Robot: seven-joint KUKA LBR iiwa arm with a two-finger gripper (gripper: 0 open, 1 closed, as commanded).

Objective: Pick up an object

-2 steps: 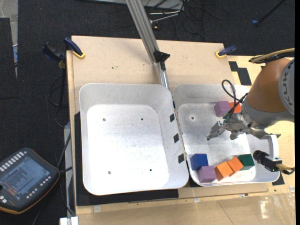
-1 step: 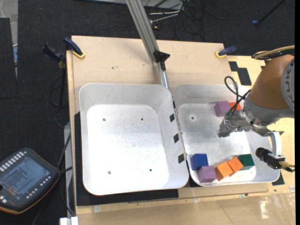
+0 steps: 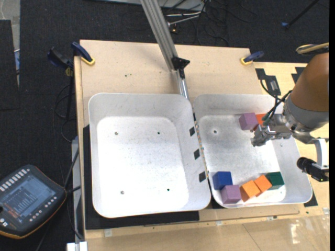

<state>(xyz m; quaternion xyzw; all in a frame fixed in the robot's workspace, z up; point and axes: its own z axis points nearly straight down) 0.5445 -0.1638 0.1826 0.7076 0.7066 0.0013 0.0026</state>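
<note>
My gripper (image 3: 260, 138) hangs over the right bin (image 3: 230, 156), in its upper right part. Just up and left of it lies a purple block (image 3: 247, 121), with a sliver of an orange block (image 3: 261, 118) beside it, partly hidden by the gripper. Along the bin's near edge sit a blue block (image 3: 222, 179), a second purple block (image 3: 231, 193), two orange blocks (image 3: 251, 189) (image 3: 263, 183) and a green block (image 3: 275, 180). Nothing shows between the fingers.
The left bin (image 3: 138, 153) lies beside the right one on the wooden bench (image 3: 131, 67). A slanted metal pole (image 3: 162, 30) crosses the back. Clamps sit at the bench's far corners. A teach pendant (image 3: 26, 197) rests at lower left.
</note>
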